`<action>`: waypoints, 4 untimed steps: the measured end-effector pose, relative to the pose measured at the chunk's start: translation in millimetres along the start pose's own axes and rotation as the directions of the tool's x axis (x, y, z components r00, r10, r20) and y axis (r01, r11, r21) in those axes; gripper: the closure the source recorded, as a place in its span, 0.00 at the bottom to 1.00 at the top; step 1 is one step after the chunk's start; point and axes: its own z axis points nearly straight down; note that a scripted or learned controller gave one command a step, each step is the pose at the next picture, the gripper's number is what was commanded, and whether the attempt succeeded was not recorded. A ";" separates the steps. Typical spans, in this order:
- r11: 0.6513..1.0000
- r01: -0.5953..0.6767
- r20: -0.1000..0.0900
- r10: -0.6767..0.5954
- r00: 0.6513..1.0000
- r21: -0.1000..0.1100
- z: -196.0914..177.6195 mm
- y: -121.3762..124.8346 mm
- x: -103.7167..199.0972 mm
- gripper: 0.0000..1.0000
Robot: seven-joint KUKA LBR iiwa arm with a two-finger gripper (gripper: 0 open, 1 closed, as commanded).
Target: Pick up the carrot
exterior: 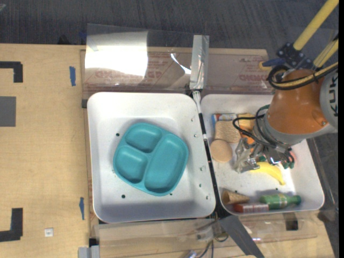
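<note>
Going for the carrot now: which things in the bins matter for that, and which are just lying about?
For the job:
gripper, low in the right bin
orange piece beside it, probably the carrot

Lying about:
teal plate
banana
green bottle
tan egg

Bins: two shallow white bins side by side, a left bin at centre frame and a right bin at right of frame.
Plates: one teal divided plate with three compartments, in the left bin.
Bananas: one yellow banana, right bin, lower centre.
Bottles: one green bottle, lying along the lower edge of the right bin.
Ice cream cones: one, lower left of the right bin.
Round tan items: one, left side of the right bin; kind cannot be told.
Arms: one, at right of frame.
</note>
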 end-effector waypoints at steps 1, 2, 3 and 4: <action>0.978 -0.210 0.002 0.210 0.978 0.003 -30.8 -84.8 -2.2 1.00; 0.863 -0.504 0.003 0.504 0.863 0.002 6.6 -48.1 -15.8 1.00; 0.864 -0.504 0.001 0.504 0.864 0.001 7.7 -47.1 -15.3 0.00; 0.864 -0.503 0.014 0.503 0.864 -0.001 -6.0 -47.7 -19.3 1.00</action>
